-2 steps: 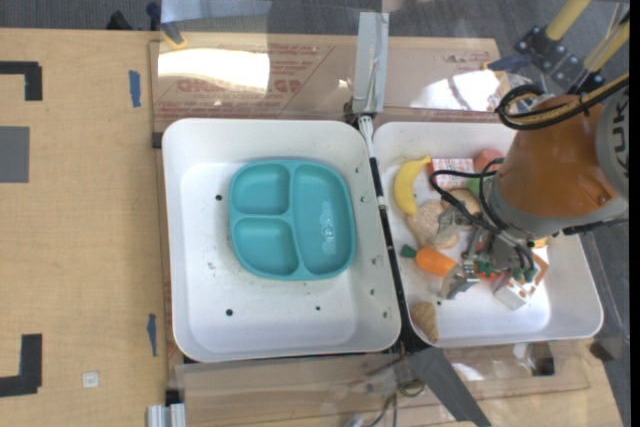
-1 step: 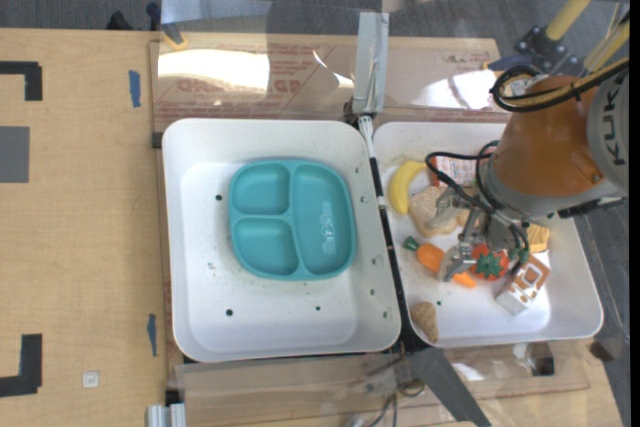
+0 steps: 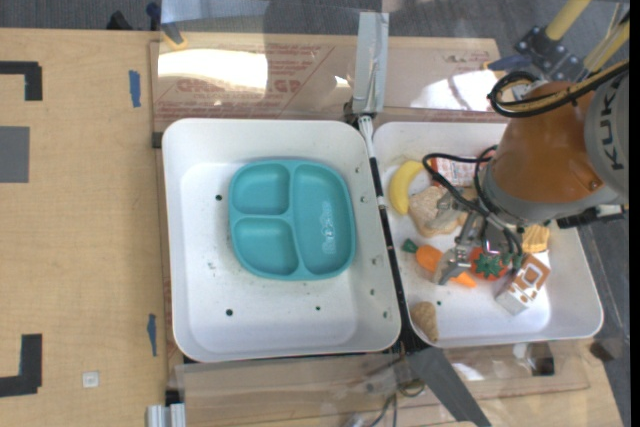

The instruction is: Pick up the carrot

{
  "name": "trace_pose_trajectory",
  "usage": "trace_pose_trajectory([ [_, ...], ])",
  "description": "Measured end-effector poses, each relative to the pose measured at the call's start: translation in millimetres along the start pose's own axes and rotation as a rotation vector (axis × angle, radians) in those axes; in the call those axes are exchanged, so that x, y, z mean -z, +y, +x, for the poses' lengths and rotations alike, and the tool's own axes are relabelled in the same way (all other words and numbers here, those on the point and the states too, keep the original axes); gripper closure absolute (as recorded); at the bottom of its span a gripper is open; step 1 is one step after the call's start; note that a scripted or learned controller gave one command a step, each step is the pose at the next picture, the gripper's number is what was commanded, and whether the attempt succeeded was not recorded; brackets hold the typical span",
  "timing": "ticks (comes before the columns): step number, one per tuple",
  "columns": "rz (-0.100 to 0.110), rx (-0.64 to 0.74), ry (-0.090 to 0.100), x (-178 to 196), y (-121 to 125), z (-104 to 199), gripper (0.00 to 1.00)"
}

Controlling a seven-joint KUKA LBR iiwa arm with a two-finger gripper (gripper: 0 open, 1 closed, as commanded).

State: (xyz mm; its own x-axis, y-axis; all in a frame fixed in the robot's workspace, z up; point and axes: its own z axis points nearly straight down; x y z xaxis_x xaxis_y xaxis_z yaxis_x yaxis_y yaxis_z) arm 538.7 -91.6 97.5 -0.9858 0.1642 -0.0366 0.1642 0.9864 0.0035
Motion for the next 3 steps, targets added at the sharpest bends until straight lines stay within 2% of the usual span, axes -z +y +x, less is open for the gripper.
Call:
trace_pose_trajectory([
  [1, -0.002, -0.261, 0.006, 0, 3, -8, 0.00],
  [2, -0.002, -0.262, -0.015, 13, 1, -14, 1.00],
  [3, 0.011, -0.595, 0.026, 89, 22, 5, 1.00],
])
